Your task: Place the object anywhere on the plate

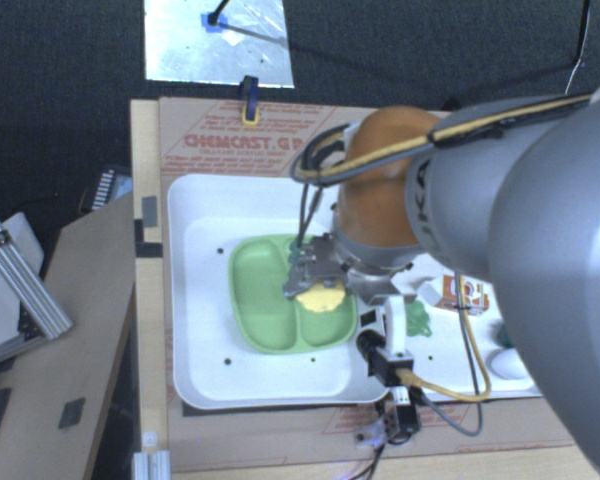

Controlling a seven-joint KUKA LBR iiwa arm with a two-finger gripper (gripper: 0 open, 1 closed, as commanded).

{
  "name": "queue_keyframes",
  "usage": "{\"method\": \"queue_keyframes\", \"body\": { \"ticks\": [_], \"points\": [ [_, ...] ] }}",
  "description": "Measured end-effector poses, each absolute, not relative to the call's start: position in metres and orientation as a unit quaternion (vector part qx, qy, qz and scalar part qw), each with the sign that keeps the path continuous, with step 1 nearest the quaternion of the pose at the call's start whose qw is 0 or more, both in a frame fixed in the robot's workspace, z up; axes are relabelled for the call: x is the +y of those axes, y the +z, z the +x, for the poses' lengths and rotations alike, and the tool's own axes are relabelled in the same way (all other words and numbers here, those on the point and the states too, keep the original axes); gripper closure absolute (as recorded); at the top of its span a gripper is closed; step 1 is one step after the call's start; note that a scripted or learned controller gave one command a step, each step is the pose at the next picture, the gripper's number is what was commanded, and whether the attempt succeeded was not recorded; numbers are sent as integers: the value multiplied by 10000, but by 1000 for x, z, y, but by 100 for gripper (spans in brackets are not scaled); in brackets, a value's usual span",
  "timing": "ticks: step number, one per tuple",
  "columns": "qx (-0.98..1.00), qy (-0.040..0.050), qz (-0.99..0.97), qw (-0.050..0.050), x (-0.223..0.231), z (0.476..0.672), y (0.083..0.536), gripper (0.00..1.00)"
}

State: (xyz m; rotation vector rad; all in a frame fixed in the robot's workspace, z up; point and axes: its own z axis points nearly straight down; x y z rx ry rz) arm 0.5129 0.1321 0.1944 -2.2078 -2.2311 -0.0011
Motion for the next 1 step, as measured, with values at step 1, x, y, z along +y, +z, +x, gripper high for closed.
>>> {"method": "queue_keyframes", "body": {
  "ticks": [1],
  "points": [
    [-7083,-1,-7059,3,129,514,195,0]
  ]
}}
